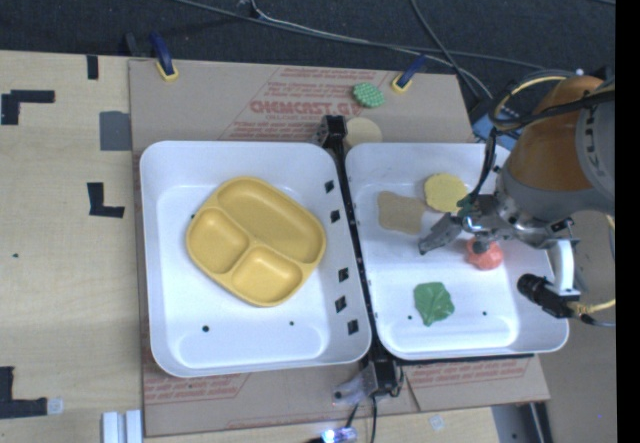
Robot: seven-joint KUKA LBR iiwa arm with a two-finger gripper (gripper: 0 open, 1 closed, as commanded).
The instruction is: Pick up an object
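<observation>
The right bin (500, 331) holds several small objects. A tan flat piece (399, 213) lies at its left, a yellow round piece (443, 192) is just behind it, and a green leafy object (433, 302) sits toward the front. A red-orange object (484, 255) lies right of centre. My gripper (455, 231) hangs low over the middle of this bin, between the yellow piece and the red-orange object, whose upper edge is partly covered by the wrist. Nothing is visibly held.
The left bin (170, 321) carries a yellow divided plate (256, 240). A black divider (347, 231) runs between the bins. A green dotted disc (368, 94) lies on the cardboard behind the bins. Cables cross the dark floor at the back.
</observation>
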